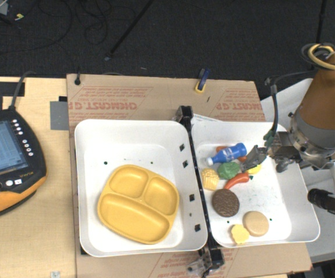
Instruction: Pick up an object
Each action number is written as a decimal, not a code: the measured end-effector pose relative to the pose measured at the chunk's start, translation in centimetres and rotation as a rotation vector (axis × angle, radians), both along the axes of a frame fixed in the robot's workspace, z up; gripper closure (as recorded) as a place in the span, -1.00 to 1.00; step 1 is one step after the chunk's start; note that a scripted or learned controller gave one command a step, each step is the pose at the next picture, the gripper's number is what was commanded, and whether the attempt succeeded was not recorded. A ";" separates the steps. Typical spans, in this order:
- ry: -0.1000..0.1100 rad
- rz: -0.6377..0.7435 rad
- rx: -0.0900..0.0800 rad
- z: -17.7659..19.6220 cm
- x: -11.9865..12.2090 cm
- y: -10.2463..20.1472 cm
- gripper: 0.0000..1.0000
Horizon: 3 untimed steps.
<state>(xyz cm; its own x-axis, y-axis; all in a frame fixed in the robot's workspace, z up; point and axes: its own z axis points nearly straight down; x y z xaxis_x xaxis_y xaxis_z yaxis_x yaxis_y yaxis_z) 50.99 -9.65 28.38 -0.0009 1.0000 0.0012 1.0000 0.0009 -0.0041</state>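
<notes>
The right white bin (295, 213) holds several toy foods. A blue bottle (228, 153) lies at the back, with a green piece (229, 170) just in front of it. Beside them are a yellow corn cob (210, 180), a red chili (237, 180) and a small yellow piece (254, 168). Nearer the front are a brown cookie (226, 202), a tan bun (255, 223) and a yellow chunk (239, 234). My gripper (255, 157) reaches in from the right, low over the cluster, just right of the bottle and above the chili. It is dark and partly merges with the items beneath.
The left white bin (98, 138) carries a yellow divided plate (138, 202). A black divider (192, 178) joins the two bins. A teach pendant (5, 155) lies at far left. A blue-and-yellow clamp (201, 81) grips the cardboard's back edge.
</notes>
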 end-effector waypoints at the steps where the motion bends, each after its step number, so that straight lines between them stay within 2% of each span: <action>1: 0.012 0.004 0.004 -9.2 -3.8 7.8 -1.00; 2: 0.004 -0.008 0.000 -7.7 -3.5 7.2 1.00; 3: -0.013 0.005 0.001 3.9 -2.7 11.5 1.00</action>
<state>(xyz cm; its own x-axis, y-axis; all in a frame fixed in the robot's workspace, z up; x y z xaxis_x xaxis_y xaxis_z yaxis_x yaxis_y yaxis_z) 48.25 1.89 32.24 -0.0064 1.0000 0.0023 0.9999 0.0064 0.0091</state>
